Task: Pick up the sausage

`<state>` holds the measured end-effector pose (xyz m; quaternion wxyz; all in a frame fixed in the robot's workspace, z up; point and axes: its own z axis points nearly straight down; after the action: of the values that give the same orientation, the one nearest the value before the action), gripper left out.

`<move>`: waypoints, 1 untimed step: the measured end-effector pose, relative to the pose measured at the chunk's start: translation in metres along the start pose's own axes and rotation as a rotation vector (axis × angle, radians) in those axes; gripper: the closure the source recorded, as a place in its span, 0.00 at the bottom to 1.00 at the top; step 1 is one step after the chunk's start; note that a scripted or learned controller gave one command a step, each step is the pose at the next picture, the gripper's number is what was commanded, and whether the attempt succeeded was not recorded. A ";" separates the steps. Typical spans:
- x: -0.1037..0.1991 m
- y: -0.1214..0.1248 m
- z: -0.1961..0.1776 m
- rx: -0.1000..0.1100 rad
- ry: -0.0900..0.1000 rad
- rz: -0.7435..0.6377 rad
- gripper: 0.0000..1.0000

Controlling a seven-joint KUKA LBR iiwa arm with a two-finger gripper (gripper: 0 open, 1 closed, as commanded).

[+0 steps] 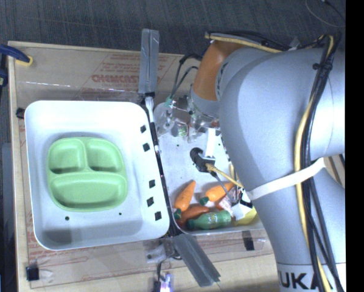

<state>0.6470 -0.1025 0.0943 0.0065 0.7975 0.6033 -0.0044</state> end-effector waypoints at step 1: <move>0.005 -0.002 -0.008 0.013 0.007 -0.011 1.00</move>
<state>0.6463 -0.0967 0.1022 -0.0007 0.7941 0.6078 -0.0058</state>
